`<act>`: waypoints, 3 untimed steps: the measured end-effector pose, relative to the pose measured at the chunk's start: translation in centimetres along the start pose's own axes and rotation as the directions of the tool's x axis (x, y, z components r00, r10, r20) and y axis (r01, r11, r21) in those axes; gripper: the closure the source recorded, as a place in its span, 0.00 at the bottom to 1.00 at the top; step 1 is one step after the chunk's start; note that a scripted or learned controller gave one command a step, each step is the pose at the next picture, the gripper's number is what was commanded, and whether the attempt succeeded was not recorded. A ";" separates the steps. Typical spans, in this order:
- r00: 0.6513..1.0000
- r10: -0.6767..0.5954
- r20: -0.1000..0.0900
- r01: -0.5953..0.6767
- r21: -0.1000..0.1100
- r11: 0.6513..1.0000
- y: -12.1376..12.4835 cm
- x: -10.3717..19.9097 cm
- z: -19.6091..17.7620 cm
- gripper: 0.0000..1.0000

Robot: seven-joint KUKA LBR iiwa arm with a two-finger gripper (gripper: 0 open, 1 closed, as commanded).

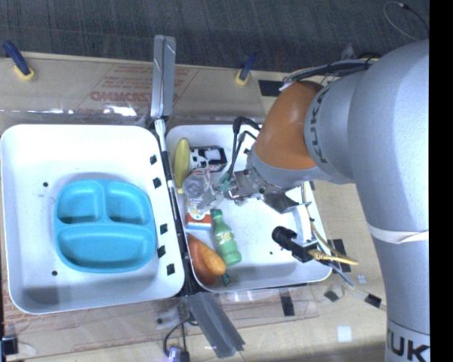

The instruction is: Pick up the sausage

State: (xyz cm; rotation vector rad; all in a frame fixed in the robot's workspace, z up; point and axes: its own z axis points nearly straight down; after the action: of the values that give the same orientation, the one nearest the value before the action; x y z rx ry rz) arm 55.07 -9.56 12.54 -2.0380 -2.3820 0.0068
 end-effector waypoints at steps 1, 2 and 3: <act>1.000 0.029 -0.001 -0.029 -0.003 1.000 2.9 -0.4 3.3 0.00; 0.989 0.148 -0.022 -0.144 0.132 0.981 7.1 -2.8 4.4 0.00; 0.988 0.153 -0.014 -0.150 0.125 0.981 7.1 -4.9 4.4 0.00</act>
State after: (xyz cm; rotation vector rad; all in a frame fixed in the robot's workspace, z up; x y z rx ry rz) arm 62.81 -13.31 8.05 -2.1425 -2.1487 0.1277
